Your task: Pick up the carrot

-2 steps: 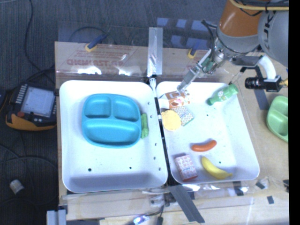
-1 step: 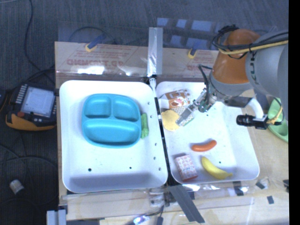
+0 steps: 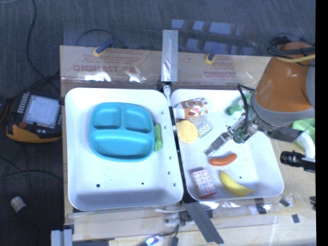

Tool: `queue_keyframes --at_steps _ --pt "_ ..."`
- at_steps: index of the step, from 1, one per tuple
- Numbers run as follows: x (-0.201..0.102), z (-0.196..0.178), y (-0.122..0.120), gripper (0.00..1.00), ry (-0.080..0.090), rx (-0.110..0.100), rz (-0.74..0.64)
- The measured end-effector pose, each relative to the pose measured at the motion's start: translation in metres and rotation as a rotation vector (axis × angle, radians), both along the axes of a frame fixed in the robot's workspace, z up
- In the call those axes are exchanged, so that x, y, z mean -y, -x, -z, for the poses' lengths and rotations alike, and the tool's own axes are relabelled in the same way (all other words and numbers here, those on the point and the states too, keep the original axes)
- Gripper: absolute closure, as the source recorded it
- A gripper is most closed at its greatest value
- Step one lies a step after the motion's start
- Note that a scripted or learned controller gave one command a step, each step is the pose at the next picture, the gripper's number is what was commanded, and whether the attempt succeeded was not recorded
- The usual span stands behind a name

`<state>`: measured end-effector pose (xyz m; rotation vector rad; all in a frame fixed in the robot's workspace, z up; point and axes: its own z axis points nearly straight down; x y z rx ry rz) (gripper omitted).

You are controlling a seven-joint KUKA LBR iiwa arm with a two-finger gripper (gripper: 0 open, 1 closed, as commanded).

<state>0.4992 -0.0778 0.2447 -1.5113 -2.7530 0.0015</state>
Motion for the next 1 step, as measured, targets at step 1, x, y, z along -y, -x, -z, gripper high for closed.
queue_keyframes --at_steps 1 --pt "-0.014 -0.0936 0.009 0.0 0.001 0.003 -0.398"
